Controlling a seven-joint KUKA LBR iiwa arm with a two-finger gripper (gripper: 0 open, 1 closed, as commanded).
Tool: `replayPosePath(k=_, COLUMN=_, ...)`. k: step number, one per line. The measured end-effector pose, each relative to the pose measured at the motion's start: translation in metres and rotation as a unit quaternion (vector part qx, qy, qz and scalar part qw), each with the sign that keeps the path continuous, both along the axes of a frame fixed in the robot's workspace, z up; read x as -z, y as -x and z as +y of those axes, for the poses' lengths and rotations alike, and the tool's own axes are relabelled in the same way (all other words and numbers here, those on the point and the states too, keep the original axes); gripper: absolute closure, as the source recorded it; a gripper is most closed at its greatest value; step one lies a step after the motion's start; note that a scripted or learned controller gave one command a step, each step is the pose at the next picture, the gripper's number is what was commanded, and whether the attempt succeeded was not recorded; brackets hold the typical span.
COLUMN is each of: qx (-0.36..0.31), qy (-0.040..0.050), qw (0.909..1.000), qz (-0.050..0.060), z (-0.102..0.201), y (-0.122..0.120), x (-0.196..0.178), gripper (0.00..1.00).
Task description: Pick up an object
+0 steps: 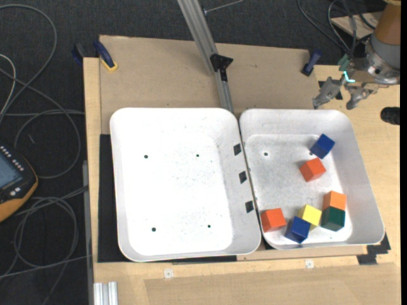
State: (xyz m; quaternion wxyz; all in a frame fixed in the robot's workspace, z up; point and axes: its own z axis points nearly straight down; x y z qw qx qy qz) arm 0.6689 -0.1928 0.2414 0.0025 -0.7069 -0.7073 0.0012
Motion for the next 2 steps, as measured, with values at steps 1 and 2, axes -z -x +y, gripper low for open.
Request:
replayPosePath(k=1, qx=-0.001, qy=0.001, qw=1.0, qz=-0.002, z=0.0, y=-0.001, x=-0.003, gripper=0.0)
replayPosePath(k=2, qx=0.0, qy=0.0002, qw=1.0, qz=0.001, z=-0.001, y=0.001, x=0.06, gripper=0.0)
